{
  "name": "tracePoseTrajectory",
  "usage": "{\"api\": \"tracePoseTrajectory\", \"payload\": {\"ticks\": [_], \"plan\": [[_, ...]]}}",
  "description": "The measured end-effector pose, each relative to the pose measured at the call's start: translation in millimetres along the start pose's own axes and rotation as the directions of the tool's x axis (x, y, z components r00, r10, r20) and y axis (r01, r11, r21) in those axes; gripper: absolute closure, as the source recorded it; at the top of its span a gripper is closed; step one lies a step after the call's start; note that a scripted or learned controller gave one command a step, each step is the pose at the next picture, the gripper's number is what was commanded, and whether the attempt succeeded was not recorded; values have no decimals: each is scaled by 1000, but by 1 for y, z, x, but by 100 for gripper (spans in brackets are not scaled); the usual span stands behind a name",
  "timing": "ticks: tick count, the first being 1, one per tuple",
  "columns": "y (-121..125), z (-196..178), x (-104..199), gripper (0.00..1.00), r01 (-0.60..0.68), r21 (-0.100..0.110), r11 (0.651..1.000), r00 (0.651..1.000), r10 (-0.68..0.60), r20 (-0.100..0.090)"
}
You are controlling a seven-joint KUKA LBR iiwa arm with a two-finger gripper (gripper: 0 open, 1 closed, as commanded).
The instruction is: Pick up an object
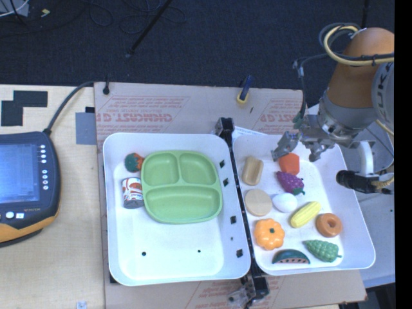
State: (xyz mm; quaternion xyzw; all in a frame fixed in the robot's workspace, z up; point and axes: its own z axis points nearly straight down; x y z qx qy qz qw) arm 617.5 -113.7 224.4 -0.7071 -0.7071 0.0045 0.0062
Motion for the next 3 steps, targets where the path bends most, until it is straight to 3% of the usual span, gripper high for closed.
{"api": "tracePoseTrajectory", "payload": {"ticks": [1,3], "plan": [[2,-7,0,0,1,-12,1000,1000,-1,1],[7,94,-8,0,0,-6,1000,1000,0,1]]}}
